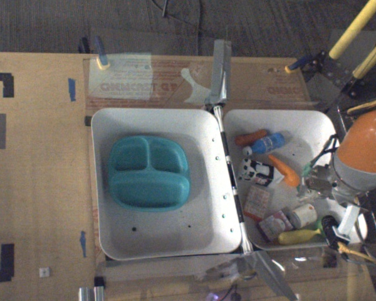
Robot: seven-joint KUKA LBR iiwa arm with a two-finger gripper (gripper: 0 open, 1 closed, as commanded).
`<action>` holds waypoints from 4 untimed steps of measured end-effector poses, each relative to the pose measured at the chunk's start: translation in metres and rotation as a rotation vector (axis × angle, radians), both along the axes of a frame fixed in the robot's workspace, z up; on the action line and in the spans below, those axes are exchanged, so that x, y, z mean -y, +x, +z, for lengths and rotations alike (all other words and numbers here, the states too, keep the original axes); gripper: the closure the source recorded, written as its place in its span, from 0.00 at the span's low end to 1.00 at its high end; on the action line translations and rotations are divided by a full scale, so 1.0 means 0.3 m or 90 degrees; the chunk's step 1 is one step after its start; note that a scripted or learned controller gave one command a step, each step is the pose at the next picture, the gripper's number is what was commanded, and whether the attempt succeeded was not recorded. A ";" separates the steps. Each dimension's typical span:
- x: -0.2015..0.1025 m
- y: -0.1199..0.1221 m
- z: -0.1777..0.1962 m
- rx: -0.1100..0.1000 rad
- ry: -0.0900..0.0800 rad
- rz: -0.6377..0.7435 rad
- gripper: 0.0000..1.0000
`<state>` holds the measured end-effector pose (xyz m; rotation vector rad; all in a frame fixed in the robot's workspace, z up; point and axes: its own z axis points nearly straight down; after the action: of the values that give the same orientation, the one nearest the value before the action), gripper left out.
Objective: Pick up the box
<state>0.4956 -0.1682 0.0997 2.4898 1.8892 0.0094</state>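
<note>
Several small items lie in the right bin (313, 123). A flat pinkish box (258, 200) rests near the bin's left wall, and a smaller dark-pink box (275, 224) lies just below it. A black-and-white cow-pattern carton (257, 171) sits above them. The arm's orange band (363, 148) hangs over the bin's right edge. Its gripper (318, 185) is low at the right side of the bin, to the right of the boxes and apart from them. Nothing shows in its grasp.
The right bin also holds an orange-red sausage shape (250, 137), a blue bottle (267, 143), an orange carrot (284, 170), a white cup (304, 215) and a yellow banana (299, 236). A teal divided plate (149, 172) lies in the left bin (106, 218).
</note>
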 end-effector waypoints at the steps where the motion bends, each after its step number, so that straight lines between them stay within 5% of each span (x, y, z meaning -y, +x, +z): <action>1: 0.153 -0.042 -0.035 -0.002 0.006 -0.052 1.00; 2: 0.130 -0.032 -0.032 -0.001 0.013 -0.045 0.00; 3: -0.237 0.140 -0.034 0.000 0.006 -0.037 0.00; 4: -0.226 0.140 0.001 0.001 0.002 -0.039 1.00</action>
<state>0.5376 -0.1004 0.0999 2.5484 1.8131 0.0134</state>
